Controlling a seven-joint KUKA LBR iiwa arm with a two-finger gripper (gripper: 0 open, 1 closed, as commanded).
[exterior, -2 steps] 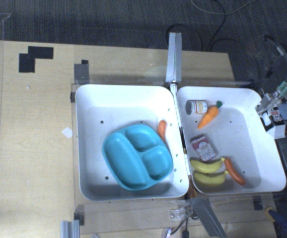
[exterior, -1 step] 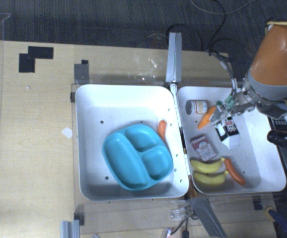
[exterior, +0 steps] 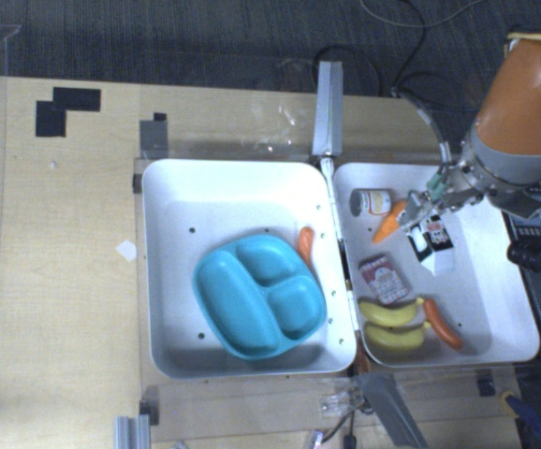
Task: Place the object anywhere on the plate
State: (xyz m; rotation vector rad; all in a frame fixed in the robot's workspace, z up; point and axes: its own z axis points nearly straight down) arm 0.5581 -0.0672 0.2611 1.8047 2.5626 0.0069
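1. Camera view: the gripper [exterior: 427, 209] hangs over the upper part of the right bin [exterior: 495, 344], and its fingers are clenched on the upper end of an orange carrot [exterior: 388, 222].
2. That carrot is short, tapered and tilted, its lower tip pointing down-left, away from the fingers.
3. Relative to the carrot: a small jar [exterior: 373, 201] lies just up-left, a dark red packet [exterior: 384, 280] below, two bananas [exterior: 392, 324] and an orange sausage-like piece [exterior: 442, 325] further below.
4. Left of the carrot, past the bin wall, the blue plate [exterior: 258, 295] sits in the left bin [exterior: 172, 251], another orange piece [exterior: 306, 244] touching its upper right rim.
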